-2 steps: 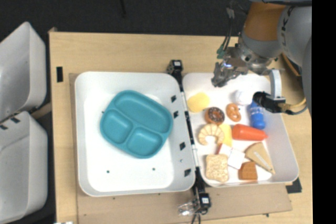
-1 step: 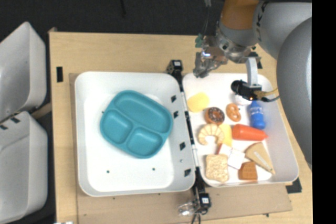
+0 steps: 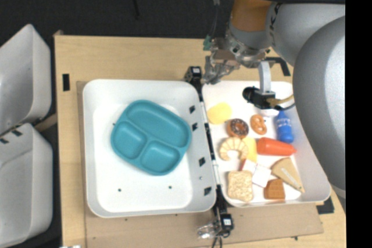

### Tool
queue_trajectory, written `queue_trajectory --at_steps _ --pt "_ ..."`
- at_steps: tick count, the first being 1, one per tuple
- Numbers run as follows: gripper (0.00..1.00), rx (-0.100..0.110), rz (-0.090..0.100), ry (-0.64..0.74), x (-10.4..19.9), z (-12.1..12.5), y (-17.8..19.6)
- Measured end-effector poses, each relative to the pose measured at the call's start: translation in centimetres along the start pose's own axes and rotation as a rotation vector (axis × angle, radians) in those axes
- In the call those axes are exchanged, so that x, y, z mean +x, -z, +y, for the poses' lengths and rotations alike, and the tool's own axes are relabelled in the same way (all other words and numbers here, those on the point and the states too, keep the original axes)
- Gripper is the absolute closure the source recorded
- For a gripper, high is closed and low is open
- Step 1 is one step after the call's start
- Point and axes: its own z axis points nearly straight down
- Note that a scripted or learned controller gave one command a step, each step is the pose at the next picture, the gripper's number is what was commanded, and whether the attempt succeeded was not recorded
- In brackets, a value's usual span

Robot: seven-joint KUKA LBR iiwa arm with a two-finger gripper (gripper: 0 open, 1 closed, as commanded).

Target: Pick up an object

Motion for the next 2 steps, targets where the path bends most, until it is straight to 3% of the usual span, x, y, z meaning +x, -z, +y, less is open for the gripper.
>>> queue_trajectory --at_steps 2 --pt "1.0 0.0 -0.001 -0.001 -0.19 -0.69 1.16"
